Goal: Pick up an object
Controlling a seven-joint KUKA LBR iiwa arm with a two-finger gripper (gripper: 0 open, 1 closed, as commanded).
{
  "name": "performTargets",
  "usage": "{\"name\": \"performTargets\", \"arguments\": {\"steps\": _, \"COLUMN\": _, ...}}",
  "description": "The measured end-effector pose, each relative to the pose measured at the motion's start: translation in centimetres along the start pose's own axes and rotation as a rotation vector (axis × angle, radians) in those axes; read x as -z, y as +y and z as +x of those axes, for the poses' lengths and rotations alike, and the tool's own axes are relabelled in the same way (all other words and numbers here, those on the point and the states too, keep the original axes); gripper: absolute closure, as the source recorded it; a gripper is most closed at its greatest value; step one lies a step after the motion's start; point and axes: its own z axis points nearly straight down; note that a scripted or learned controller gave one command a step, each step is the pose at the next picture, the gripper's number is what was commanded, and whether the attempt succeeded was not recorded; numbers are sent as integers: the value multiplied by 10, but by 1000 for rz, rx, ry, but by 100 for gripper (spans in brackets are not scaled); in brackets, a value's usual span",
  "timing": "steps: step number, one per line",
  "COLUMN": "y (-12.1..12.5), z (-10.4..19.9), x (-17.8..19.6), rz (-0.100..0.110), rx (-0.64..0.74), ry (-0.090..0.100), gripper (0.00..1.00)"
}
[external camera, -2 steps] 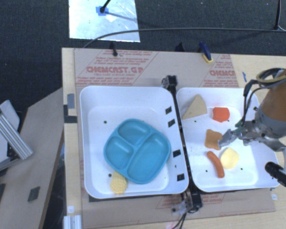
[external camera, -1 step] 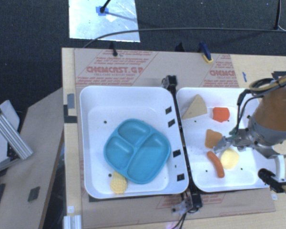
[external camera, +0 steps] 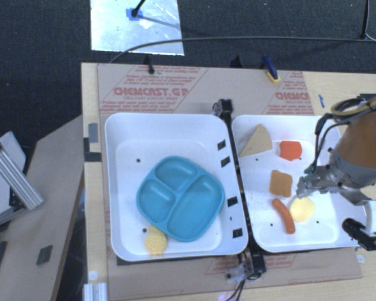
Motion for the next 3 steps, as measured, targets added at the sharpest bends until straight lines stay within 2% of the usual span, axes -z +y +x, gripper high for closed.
{"name": "performTargets", "arguments": {"steps": 1, "y": 7, "z": 2, "x": 62, "rz": -3, "rx": 3, "ry": -1, "gripper": 100}}
{"name": "performTargets", "arguments": {"steps": 2, "y": 8, "z": 2, "x": 95, "rz": -3, "rx": 2, "ry": -1, "gripper": 100}}
{"name": "performTargets", "arguments": {"steps": 3, "y": 39, "z": 57, "x": 92, "rz": -1, "rx": 9, "ry": 2, "gripper": 100}}
